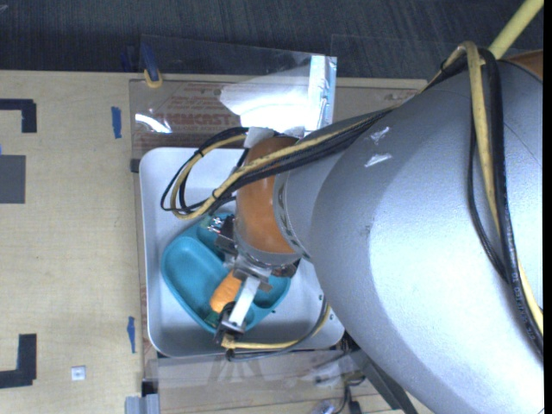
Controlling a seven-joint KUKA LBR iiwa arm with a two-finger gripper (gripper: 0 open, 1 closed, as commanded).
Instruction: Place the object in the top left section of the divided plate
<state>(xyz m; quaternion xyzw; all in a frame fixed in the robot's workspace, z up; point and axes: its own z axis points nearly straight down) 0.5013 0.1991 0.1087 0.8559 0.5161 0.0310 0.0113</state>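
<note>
Gripper lowered over the teal divided plate (pixel 185 270) in the white bin (pixel 155 231).
An orange object (pixel 224 294) is seen at the gripper (pixel 237 310) – over the plate – though whether it is gripped cannot be told.

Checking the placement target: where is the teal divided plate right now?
The teal divided plate lies low in the white bin, left of centre in the camera view, directly under the gripper.
</note>
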